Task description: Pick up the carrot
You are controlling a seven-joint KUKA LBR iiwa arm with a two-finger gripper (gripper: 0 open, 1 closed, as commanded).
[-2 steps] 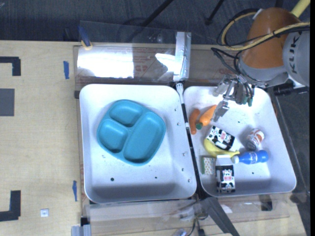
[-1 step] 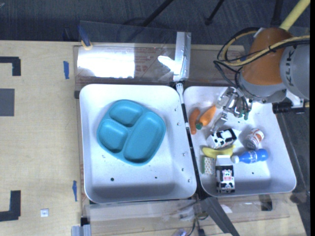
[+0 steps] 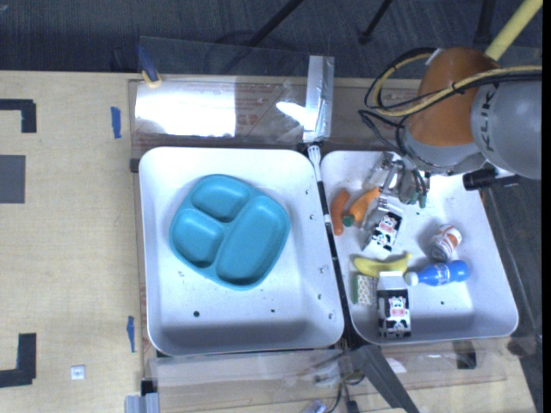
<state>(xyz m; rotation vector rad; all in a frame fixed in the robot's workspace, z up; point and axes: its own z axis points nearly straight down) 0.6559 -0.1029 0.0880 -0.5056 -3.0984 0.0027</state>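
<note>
Pale wooden counter [image 3: 69,256] carries two white bins. We note a blue divided plate [image 3: 230,229] in the left bin [image 3: 164,317]. We find the carrot [image 3: 362,205] lying in the right bin [image 3: 491,308] near its left wall, beside a second orange piece [image 3: 341,203]. We place the pincer [image 3: 398,181] just above and right of the carrot; whether it is apart or together we cannot tell. A banana [image 3: 380,265] and a blue bottle [image 3: 441,274] lie nearer the front.

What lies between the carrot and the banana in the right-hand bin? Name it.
In the camera view, a black-and-white cow-patterned carton lies between the carrot and the banana, just above the banana.
</note>
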